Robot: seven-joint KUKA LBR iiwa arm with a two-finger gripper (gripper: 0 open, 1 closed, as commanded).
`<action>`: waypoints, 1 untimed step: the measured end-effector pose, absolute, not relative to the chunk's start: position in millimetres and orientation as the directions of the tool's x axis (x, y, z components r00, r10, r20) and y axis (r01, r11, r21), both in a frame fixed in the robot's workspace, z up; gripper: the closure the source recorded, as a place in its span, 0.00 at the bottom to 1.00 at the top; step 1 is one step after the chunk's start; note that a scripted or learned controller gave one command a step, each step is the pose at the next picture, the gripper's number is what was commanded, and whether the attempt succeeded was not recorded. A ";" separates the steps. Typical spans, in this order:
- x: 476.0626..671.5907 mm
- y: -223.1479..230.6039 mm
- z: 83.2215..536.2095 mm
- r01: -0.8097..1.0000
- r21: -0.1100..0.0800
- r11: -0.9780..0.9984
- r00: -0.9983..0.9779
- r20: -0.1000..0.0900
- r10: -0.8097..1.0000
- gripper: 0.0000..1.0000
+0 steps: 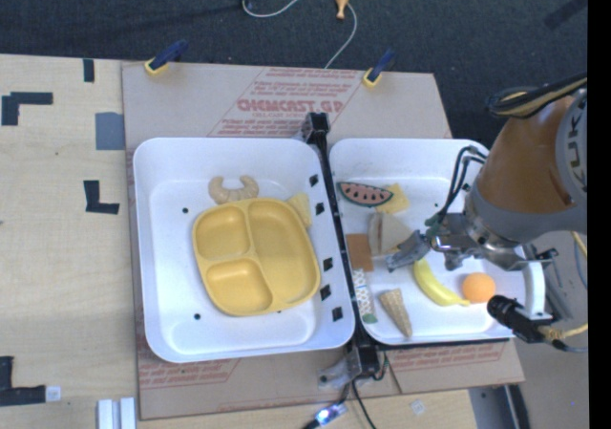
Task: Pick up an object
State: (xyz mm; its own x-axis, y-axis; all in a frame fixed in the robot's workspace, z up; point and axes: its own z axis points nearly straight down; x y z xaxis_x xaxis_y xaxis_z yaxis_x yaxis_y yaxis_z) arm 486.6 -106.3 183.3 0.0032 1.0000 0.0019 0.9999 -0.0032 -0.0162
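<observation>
We see the arm come in from three o'clock and bend down over the right bin, its orange band above the grey wrist. The claw hangs low near the bin's centre, pointing toward nine o'clock; we cannot tell whether it is spread or pressed together, and nothing shows between its tips.

Just beside the claw, at its five o'clock, lies a toy banana, and an orange ball touches the banana's far end at three o'clock. At the claw's eleven o'clock sits a watermelon slice with a yellow wedge just beside it. A pale tan wedge lies beside the claw at ten o'clock, a brown block sits at nine o'clock, and an ice-cream cone lies at six o'clock.

In the left bin a yellow divided plate fills the middle, with a tan curved piece at its twelve o'clock. Both bins rest on cardboard on the table.
</observation>
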 end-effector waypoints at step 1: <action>489.9 -106.2 189.5 1.000 -0.002 0.000 0.000 0.000 1.000 0.00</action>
State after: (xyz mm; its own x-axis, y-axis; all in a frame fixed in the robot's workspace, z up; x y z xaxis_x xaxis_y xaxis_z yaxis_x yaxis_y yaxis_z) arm 489.9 -106.2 189.5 -0.0005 1.0000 0.0001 1.0000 0.0005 -0.0024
